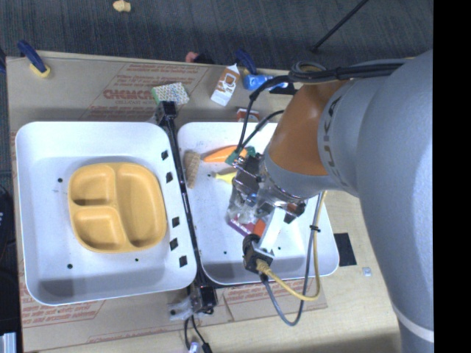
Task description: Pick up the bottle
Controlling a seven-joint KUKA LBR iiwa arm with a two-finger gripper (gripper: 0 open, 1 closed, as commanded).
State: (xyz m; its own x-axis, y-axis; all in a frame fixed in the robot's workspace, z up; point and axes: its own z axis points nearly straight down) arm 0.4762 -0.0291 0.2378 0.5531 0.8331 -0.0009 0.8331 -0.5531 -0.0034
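In the right bin, a clear bottle with a purple end lies near the middle, directly under my wrist. My gripper is down over the bottle, and the grey arm with its orange band covers the bin's right half. The gripper body hides most of the bottle. Whether the bottle sits between the fingers cannot be made out.
The left bin holds a yellow divided plate. An orange item and a yellow item lie at the right bin's back. A black-handled brush lies along the divide. Small cartons sit behind the bins.
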